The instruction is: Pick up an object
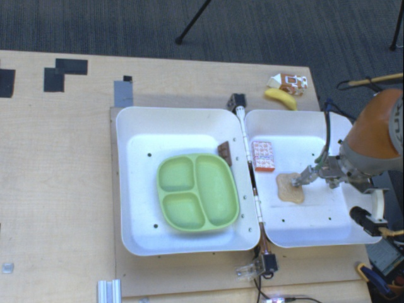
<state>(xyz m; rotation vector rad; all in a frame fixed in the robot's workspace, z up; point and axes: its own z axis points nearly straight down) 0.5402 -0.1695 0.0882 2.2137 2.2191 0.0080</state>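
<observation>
Nearest to me, at the bottom edge of the bench, a small cluster of cable connectors [262, 265] sat just below the seam where the two white bins met. From my remote seat I looked down on both bins at a slant.

The left bin [136, 169] held a pale green divided plate [197, 193] with three compartments, lying flat and slightly turned, filling much of the floor. A small brown piece [224, 149] lay against that bin's right wall, just beside the plate's upper corner.

The right bin [315, 229] held two things. A small red and white packet [262, 156] lay flat near its upper left corner. A flat tan cookie-like piece [290, 189] lay near the middle of the floor, below and to the right of the packet.

The arm [379, 134], grey with an orange band, reached in from the right. Its gripper [299, 180] pointed left and low over the right bin, its tips at the upper right edge of the tan piece. I could not tell whether the fingers were wide or narrow, nor whether they touched the piece.

Beyond the bins, on the bench top, a banana [281, 98] lay just beside a small carton [291, 81].
</observation>
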